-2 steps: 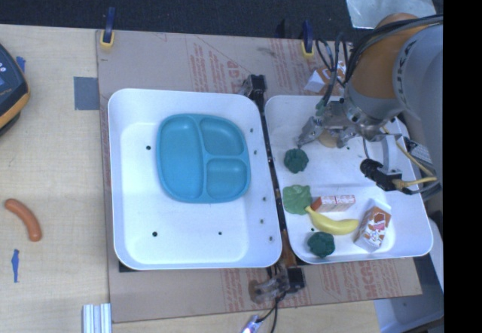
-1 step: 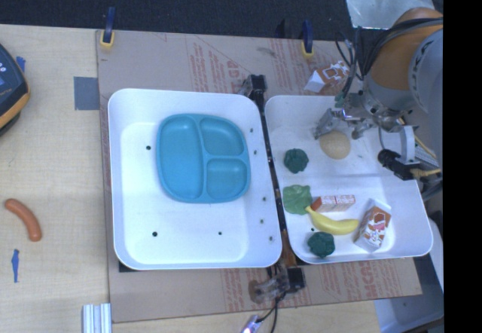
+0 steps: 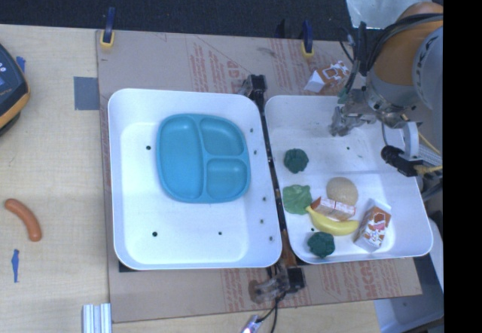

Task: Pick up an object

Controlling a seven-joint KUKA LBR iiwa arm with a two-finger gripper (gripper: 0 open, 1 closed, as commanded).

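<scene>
1. Up in the right bin's (image 3: 422,248) far corner hangs the end effector (image 3: 345,123); whether it is spread or pressed together, I cannot tell.
2. Nearest food, a broccoli floret (image 3: 296,160), lies apart toward the bin's near-left side.
3. Banana (image 3: 334,224) and carton (image 3: 374,228) sit along the near edge.

in the right bin (image 3: 301,109) we see loose food pieces lying flat: a dark green broccoli (image 3: 296,160) near its middle, a pale lettuce leaf (image 3: 297,198) below it, then a bun (image 3: 342,190), a banana (image 3: 332,224), a second broccoli (image 3: 321,244) and a small carton (image 3: 373,229) along its near edge.
</scene>
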